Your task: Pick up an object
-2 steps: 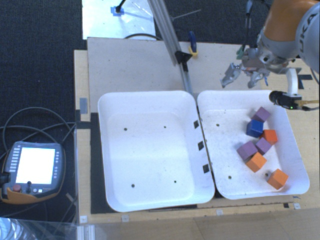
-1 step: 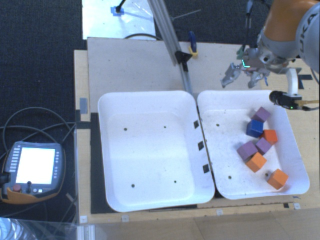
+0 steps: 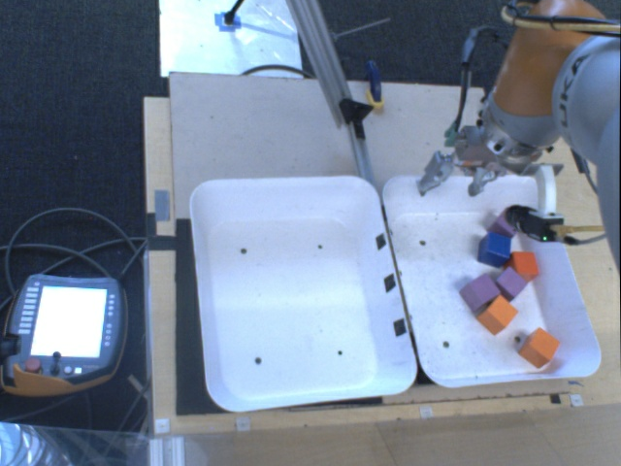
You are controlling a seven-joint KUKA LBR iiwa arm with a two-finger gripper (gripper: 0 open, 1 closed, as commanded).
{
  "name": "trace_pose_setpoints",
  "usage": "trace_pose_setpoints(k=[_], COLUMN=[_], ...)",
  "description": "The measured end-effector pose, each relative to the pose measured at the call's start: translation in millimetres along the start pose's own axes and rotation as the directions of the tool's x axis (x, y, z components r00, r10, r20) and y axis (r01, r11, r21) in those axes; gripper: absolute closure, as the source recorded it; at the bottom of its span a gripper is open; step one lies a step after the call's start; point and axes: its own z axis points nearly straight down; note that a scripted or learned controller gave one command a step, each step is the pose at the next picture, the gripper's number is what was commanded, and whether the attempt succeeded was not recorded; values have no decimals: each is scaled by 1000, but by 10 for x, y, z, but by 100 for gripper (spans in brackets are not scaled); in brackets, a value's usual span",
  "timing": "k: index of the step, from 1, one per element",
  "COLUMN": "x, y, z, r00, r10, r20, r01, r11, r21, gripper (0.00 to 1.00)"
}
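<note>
A robotics lab or test cell: an industrial arm (image 3: 572,56) reaches over a plain board surface (image 3: 262,124) carrying two white bins (image 3: 291,197), a teach pendant (image 3: 63,333) with cables lies off its left edge, on dark carpet (image 3: 68,85).

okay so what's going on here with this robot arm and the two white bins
A grey and orange arm reaches in from the right, and its gripper hangs over the far edge of the right bin, fingers spread, nothing between them. In that bin lie small blocks: a blue block, purple blocks and orange blocks, clustered toward its right side. The left bin sits beside it. No block has been picked up yet.
</note>
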Motion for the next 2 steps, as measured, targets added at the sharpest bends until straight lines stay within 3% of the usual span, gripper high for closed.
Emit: trace_pose_setpoints(k=[2], x=[51], y=[78], z=[1093], r00=[1000], r10=[-2], r20=[0], r01=[2], r11=[1000], r21=[-1], gripper=[0])
